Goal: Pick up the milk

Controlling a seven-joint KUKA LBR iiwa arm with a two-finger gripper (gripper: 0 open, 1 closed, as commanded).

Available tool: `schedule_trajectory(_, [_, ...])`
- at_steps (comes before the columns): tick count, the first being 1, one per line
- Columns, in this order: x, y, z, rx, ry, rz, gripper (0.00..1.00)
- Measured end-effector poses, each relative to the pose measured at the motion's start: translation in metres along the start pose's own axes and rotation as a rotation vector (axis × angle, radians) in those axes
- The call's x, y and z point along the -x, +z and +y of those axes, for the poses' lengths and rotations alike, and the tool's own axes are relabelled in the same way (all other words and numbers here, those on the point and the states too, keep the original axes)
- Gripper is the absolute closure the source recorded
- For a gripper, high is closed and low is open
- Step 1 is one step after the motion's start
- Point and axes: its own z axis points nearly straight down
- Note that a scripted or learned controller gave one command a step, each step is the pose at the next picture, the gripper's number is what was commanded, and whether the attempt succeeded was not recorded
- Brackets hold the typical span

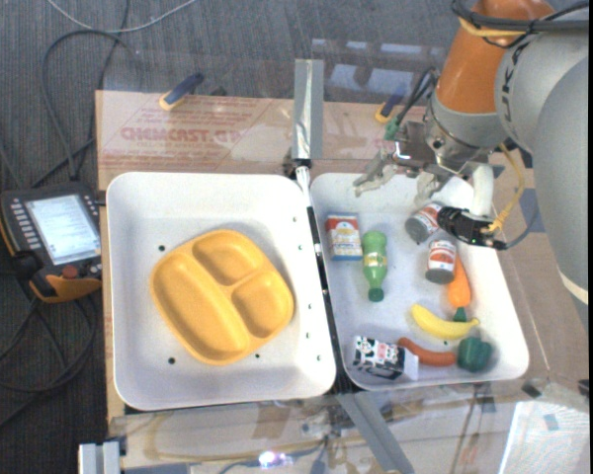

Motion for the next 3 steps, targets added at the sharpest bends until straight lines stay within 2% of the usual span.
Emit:
schedule_trajectory(1, [0.031,0.124,-0.011,0.000,-0.101,0.002,0.00])
schedule_trajectory(2, [0.055,0.147,-0.095,0.020,-0.324,-0.001,0.00])
schedule_trajectory(3, [0.066,0.084,-0.083,0.001,-0.460,0.005,0.00])
